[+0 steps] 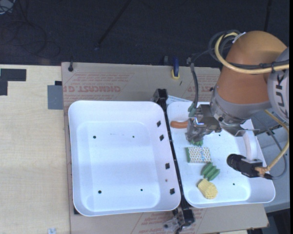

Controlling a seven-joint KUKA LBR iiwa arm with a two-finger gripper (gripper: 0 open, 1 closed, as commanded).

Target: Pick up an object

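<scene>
- The counter (24,155) is pale wood, with its bare stretch on the view's left. Flat black and grey patches lie near its far edge.
- A brown cardboard sheet (117,79) with red print lies on the counter under both bins.
- The arm (249,77) comes in from the right. Its orange band bulks over the far right corner of the right bin, and a yellow cable loops above it.
- The left bin (117,155) is white and shallow, with small dark dots on its floor.
- The right bin (234,191) sits just beside it. Black clips join the two along their shared edge.
- The tool (198,130) hangs low over the far left part of the right bin. From this angle I cannot tell whether it is open or closed, or whether it grips anything.
- All the task's things lie in the right bin, on its left side.
- A green-and-white patterned block (199,154) lies flat just nearer the camera than the tool. A bit of green shows between them, and I cannot tell what it belongs to.
- A yellow knobbly piece (207,189) lies near the bin's front wall.
- A green piece (210,171) lies tilted between the block and the yellow piece, close to both.
- An orange sausage-shaped piece (178,124) lies just left of the tool, near the shared edge.
</scene>
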